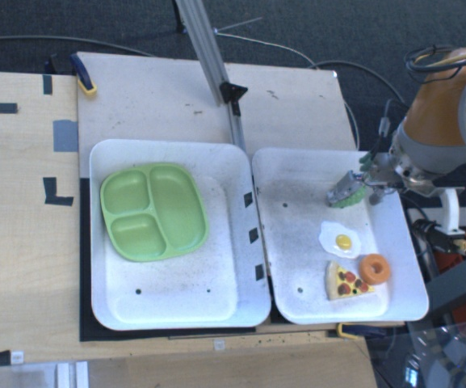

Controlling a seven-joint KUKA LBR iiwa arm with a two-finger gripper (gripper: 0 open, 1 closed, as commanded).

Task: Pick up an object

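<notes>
The arm comes in from the right over the right bin (297, 297), and my gripper (344, 192) hangs low near that bin's upper right part. A small green object (351, 201) sits right at the fingertips; whether it is between them is unclear. Below it lie a toy fried egg (340, 239), an orange doughnut (375, 269) and a pizza slice (344, 281), all in the bin's lower right.
The left bin (168, 297) holds a green divided plate (153, 210) in its upper left part. A metal pole (208, 43) slants down to the seam between the bins. Cables run across the dark floor behind the bench.
</notes>
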